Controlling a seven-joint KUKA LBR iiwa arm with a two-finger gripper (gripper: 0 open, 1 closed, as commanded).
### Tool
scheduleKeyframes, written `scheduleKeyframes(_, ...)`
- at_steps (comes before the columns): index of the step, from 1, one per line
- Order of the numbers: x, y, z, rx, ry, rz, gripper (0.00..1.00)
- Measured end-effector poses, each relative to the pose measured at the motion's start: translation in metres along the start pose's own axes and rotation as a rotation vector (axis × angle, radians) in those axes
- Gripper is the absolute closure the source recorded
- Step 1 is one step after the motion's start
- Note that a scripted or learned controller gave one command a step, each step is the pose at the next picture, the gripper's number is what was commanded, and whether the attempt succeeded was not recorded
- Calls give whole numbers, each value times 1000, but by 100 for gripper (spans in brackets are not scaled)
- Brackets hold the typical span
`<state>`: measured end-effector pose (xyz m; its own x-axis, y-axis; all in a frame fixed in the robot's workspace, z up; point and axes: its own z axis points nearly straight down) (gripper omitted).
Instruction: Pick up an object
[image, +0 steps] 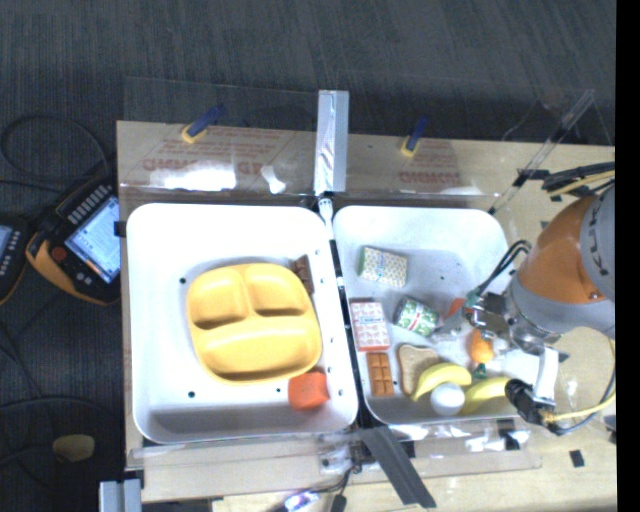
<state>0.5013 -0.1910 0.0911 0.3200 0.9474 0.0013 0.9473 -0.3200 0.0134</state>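
Observation:
My gripper (483, 330) reaches down into the right bin (440, 225) near its right front part. Just under it lies a small orange object (482, 350); whether the gripper touches it I cannot tell. In front of that lie a yellow banana (440, 378), a white egg (447, 398) and a second yellow piece (488, 391). To the left are a green can (416, 318), a toast slice (410, 358), a brown bar (379, 373), a red-and-white packet (368, 325) and a green-and-white box (384, 265).
The left bin (160, 240) holds a yellow divided tray (255, 320), an orange-red block (308, 390) at its front right and a small brown item (301, 268) by the dividing wall. The arm's orange band (560, 262) rises over the right bin's right edge. A cable (580, 412) loops beside the wrist.

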Motion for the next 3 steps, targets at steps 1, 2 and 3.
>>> scheduleKeyframes(1,13,4,1,1,-6,10,0)
scheduleKeyframes(2,14,4,-8,3,-4,10,100)
scheduleKeyframes(3,60,51,-75,16,-5,-18,100)
